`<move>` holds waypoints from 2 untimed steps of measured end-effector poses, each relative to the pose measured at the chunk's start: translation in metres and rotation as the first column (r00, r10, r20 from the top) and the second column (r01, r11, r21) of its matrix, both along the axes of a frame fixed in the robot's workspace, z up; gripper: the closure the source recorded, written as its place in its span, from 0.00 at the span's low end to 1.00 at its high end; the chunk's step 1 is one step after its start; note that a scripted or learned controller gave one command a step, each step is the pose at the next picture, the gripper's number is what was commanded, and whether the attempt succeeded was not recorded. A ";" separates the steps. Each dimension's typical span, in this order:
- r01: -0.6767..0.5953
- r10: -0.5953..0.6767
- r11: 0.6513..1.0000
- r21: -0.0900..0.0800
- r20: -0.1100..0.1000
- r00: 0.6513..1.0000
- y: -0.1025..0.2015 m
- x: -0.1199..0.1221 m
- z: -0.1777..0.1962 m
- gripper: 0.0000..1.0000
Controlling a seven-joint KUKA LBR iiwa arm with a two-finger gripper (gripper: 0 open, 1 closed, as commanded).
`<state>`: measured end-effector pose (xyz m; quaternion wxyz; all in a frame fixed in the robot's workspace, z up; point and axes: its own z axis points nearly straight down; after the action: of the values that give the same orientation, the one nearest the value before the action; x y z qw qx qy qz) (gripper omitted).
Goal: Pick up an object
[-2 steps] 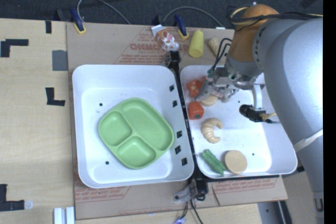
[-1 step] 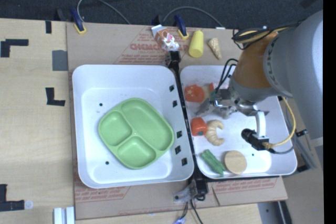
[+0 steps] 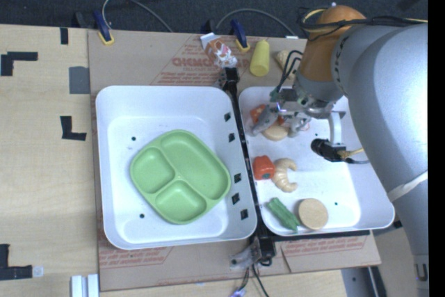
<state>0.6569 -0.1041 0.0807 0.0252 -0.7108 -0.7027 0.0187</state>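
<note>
Left bin (image 3: 111, 149): you've got a green divided plate (image 3: 180, 175) lying flat in it. Far side on the cardboard, a yellow item (image 3: 259, 57) sits just beyond the right bin (image 3: 361, 209). In the right bin, near end: green veg (image 3: 282, 213), round tan disc (image 3: 312, 213) beside it. Mid bin: red piece (image 3: 263, 166) touching a pale croissant-like piece (image 3: 285, 174). Far end: gripper (image 3: 284, 116) is down over a pale rounded item (image 3: 275, 131) w/ a red-orange piece (image 3: 259, 112) just left of it. Jaw state: can't tell, wrist hardware's in the way. Arm (image 3: 389, 94) covers the bin's right side.
</note>
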 end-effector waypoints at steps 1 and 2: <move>-0.013 0.013 1.000 -0.010 0.059 0.998 -0.007 0.011 0.004 0.00; -0.012 0.013 1.000 -0.012 0.060 0.998 0.001 0.011 0.004 0.00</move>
<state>0.6680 -0.1031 0.0847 -0.0002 -0.7069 -0.7074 0.0014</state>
